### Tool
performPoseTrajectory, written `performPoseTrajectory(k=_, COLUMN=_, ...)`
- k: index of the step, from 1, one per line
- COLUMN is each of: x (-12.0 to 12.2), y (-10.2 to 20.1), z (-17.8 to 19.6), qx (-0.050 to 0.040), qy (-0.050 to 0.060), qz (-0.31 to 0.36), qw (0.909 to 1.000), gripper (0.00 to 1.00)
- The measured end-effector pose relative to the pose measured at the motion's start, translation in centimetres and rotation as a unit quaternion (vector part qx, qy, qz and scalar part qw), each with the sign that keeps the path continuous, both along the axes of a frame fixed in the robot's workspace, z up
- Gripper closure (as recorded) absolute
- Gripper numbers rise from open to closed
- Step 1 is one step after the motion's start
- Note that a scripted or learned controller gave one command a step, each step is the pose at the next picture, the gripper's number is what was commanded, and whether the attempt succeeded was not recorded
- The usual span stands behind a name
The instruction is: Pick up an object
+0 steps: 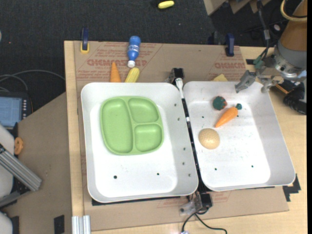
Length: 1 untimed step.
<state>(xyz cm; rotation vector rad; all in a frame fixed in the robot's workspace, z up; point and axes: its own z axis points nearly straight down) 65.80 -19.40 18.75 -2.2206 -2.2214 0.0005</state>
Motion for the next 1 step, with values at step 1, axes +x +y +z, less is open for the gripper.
performPoseTrajectory(k=1, x=0.72, y=3.62, z=-10.93, qx=0.0017, qy=0.004, qz=0.002, qw=1.0000, gripper=0.00)
